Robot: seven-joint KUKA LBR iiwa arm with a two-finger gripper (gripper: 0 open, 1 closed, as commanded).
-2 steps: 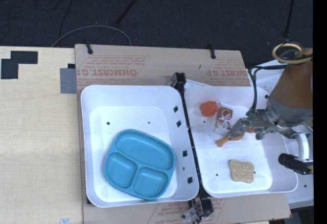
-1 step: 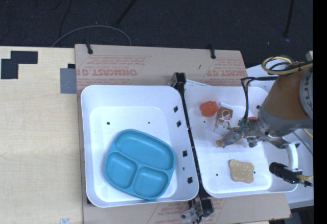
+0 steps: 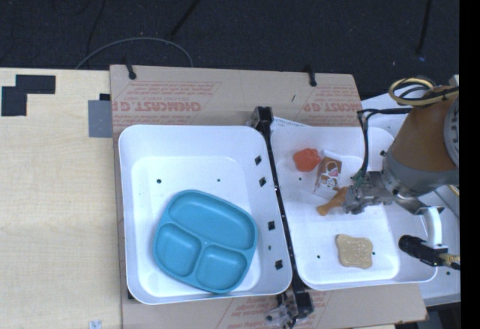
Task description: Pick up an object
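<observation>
A: Objects for picking lie in the right bin point(image 3: 379, 142): an orange-red lump point(image 3: 305, 160), a small printed packet point(image 3: 328, 174), a brown stick-shaped piece point(image 3: 332, 203) and a tan, toast-like slab point(image 3: 354, 251).

B: And where is the pincer point(image 3: 358, 198)?

A: Low over the right bin's middle, at the end of the grey arm point(image 3: 420, 148) that reaches in from the right. It sits just at the right end of the brown stick-shaped piece, touching it or very nearly so.

B: Is it pinching that piece?

A: I cannot tell. The dark parts at the tip blur together, so whether the pincer is spread or pressed together is not clear, and nothing shows plainly between its tips.

B: How do the other things lie?

A: The orange-red lump is toward the far side of the bin, with the printed packet just beside it on the right. The tan slab is at the near side, well apart from the pincer.

B: What about the left bin point(image 3: 150, 142)?

A: It carries a blue divided plate point(image 3: 205, 240) with three compartments, lying flat toward the near side. Both bins rest on a cardboard sheet point(image 3: 225, 91) on the table point(image 3: 52, 192)
</observation>
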